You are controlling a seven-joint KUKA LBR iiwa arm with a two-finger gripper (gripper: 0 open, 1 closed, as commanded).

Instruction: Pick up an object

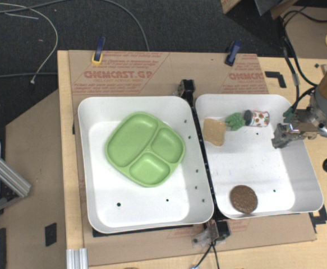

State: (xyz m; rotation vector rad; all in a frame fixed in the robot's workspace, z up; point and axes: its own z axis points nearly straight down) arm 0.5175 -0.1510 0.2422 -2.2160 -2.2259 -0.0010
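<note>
The right bin (pixel 298 189) holds a tan bread-like piece (pixel 214 131) at its left, a small green toy (pixel 236 120) beside it, and a small white can with red marks (pixel 259 118) next to the toy. A round brown cookie-like disc (pixel 244 199) lies near the bin's front edge. My gripper (pixel 282 135) hovers over the right side of this bin, to the right of the can and a little nearer the front. Nothing shows between its fingers.
The left bin (pixel 96 122) carries a green divided plate (pixel 146 148) with three compartments. Both bins rest on a cardboard sheet (pixel 73 77) held by blue clamps (pixel 100 48) at the back. Cables run behind the bench.
</note>
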